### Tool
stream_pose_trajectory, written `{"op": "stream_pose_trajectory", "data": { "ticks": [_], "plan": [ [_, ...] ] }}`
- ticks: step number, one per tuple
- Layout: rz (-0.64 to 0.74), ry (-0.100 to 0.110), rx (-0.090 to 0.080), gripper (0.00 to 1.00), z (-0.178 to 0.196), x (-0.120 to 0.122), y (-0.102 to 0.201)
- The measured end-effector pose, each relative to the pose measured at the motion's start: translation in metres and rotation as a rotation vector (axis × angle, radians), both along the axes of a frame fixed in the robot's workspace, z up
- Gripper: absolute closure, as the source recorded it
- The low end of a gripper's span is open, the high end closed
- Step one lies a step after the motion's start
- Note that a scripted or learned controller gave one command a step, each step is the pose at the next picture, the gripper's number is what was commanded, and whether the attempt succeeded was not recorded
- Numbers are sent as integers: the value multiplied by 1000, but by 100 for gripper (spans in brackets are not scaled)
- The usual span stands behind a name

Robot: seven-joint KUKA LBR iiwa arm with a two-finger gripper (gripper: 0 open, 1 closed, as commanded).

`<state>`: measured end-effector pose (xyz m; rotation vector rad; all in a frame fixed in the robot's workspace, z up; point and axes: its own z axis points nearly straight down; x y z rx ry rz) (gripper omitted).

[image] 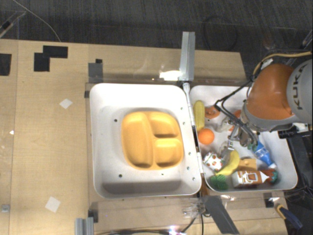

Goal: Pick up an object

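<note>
Wooden bench (pixel 44 146); smooth white bin (pixel 105 180), curved banana (pixel 230 163).

- One fixed camera, mounted above the bench (pixel 44 146), looks down at a slant.
- Far edge of the bench sits toward the top of the picture, with dark floor beyond it.
- Both white bins fall within the field: left bin (pixel 105 131) near centre, right bin (pixel 288 173) close to the right margin.
- The arm (pixel 274 94) enters from the right.
- Range is moderate; bench surface fills the left part.
</note>
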<state>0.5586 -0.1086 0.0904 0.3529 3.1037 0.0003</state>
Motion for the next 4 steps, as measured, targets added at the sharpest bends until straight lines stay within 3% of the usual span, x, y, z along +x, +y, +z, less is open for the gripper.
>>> {"op": "stream_pose_trajectory", "data": {
  "ticks": [1, 2, 3, 4],
  "plan": [
    [5, -14, -2, 100, 14, 4, 1],
    [-302, 11, 6, 100, 21, -44, 27],
    [-302, 10, 5, 0, 21, -44, 27],
    [-304, 4, 7, 0, 0, -38, 21]
  ]
}}
